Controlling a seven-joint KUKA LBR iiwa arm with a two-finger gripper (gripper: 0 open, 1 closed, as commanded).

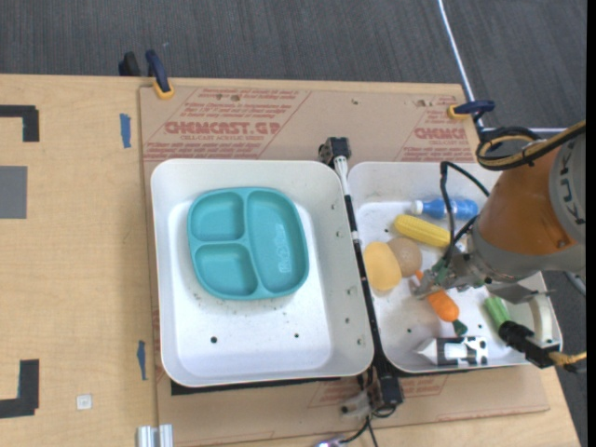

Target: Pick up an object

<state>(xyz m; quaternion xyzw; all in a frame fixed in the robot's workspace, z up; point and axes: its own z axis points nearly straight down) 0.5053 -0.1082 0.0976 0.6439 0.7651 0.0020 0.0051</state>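
My gripper [436, 284] is low in the right bin [402, 361], reaching in from the right under the grey and orange arm [521, 212]. It hovers just above a small orange carrot-like piece [446, 307] and beside a beige lump [407, 255]. A yellow egg-shaped object [382, 266] lies to its left. A yellow corn cob [421, 231] and a blue and white bottle [438, 209] lie farther back. I see nothing lifted off the bin floor.
A green piece [494, 311] and a black and white item [463, 349] lie near the right bin's front edge. The left bin [251, 347] holds a teal divided plate [249, 243]. A divider rail [354, 250] separates the bins.
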